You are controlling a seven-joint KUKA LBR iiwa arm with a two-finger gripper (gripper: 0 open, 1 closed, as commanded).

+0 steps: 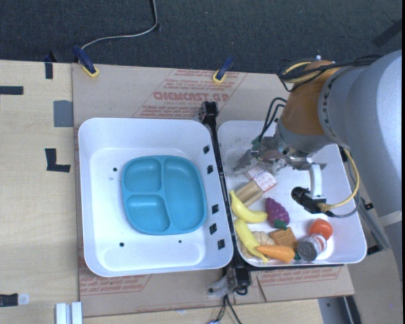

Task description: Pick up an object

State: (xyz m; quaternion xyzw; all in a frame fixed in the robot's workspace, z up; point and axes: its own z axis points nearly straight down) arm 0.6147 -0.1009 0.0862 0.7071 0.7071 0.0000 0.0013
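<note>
Camera view, claw (256, 162) low in right bin (351, 248), open/closed unclear, arm (364, 106) hides bin's far corner

I see a blue divided plate (165, 194) in the left bin (94, 201), on printed cardboard (142, 93) over the wooden table (23, 181). Yellow-blue clamps (86, 63) at cardboard's far edge, white cable (138, 25) on dark floor (256, 12).
</note>
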